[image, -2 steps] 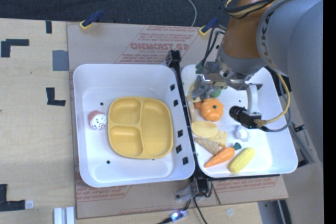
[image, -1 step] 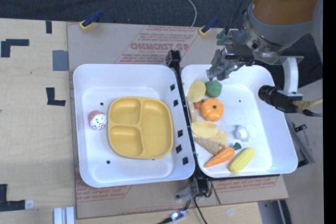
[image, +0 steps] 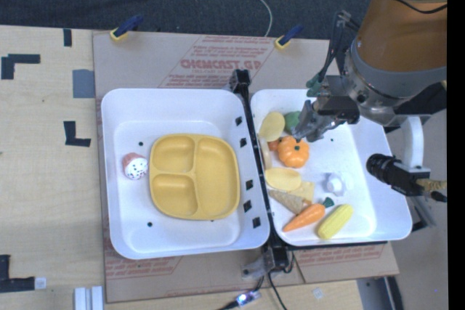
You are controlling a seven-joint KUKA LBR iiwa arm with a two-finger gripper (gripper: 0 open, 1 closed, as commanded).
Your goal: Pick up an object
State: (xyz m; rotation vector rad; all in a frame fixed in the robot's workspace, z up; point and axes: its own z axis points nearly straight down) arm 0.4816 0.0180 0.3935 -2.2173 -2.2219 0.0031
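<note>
Now, from the camera above, I see the gripper (image: 305, 128) low in the right bin (image: 378, 218), just at one o'clock from the little orange pumpkin (image: 293, 152). I cannot tell if its fingers are apart or together. At nine o'clock, the left bin (image: 123, 229) holds a yellow tray (image: 195, 176).

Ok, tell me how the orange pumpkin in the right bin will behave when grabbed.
The pumpkin looks round and smooth, so it may slip or roll away from the gripper. It looks like a hollow toy, probably light. Neighbouring pieces crowd it, so they may shift too.
</note>
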